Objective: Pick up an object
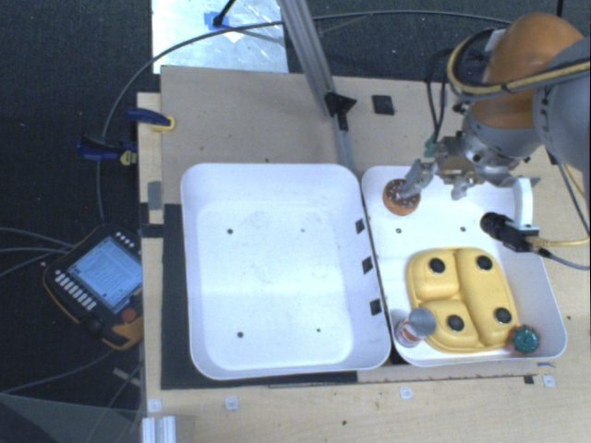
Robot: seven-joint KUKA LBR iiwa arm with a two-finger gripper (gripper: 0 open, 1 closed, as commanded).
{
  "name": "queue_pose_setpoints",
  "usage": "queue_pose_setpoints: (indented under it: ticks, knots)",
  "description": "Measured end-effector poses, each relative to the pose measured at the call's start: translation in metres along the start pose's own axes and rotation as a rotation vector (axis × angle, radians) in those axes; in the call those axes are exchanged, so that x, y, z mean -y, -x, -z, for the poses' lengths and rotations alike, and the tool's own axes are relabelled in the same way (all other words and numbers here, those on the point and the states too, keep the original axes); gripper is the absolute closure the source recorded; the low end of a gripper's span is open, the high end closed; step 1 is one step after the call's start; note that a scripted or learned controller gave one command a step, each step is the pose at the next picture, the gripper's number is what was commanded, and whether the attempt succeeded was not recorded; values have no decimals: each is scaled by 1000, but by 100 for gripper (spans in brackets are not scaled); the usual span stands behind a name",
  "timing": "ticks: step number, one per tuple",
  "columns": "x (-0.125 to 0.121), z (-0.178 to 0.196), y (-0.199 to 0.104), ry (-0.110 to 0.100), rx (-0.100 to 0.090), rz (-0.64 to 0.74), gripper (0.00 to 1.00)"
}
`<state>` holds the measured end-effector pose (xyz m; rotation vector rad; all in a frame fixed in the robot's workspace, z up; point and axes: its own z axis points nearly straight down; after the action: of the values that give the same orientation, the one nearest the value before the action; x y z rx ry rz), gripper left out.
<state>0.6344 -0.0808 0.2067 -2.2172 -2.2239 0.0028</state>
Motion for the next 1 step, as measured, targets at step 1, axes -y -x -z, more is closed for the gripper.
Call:
queue_pose_setpoints:
  ticks: [1]
  knots:
    - [4, -62, 2, -2, 0, -2, 0]
